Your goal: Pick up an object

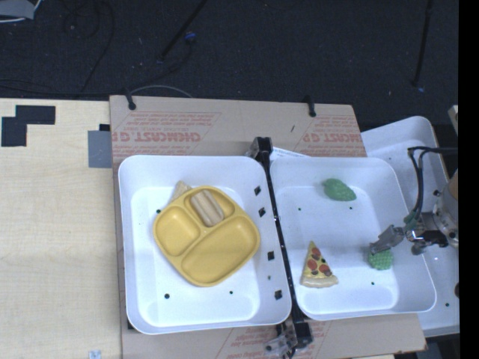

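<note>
One fixed camera looks down at a slant on both white bins (150, 313) from above.

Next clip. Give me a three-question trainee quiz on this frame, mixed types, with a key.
1. True or false: the yellow tray lies in the right bin.
2. Which item lies nearest the gripper?
A. pizza slice
B. broccoli
C. green leaf
3. Fill in: the hot dog rests in a compartment of the ____.

Key: 1 false, it lies in the left bin; 2 B; 3 yellow tray.
</note>
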`<state>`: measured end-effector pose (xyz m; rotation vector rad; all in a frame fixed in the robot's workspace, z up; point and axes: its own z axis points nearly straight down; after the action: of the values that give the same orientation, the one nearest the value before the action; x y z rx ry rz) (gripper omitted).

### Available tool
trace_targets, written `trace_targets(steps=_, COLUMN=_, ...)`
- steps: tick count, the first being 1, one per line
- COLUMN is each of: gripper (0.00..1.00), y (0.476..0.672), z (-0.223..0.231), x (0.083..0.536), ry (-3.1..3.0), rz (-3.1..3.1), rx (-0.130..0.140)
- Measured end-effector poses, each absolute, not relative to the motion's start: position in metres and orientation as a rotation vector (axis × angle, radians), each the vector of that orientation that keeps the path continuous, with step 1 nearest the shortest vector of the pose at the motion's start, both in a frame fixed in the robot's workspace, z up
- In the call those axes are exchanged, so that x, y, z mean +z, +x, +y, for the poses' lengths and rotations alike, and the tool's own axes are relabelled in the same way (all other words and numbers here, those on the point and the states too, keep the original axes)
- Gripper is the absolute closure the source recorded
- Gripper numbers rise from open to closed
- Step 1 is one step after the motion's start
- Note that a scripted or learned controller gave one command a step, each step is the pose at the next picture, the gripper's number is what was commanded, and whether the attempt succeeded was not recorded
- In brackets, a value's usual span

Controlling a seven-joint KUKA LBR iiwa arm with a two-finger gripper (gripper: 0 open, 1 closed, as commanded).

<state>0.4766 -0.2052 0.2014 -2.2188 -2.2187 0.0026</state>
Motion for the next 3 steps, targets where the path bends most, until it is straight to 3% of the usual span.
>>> trace_targets(steps=2, gripper=0.0, y=0.482, z=-0.211, x=0.092, ry=-2.219, rz=-2.218, rx=0.003)
trace_targets(steps=3, gripper=1.0, y=0.482, z=-0.211, x=0.103, ry=-2.221, rz=-2.214, rx=0.003)
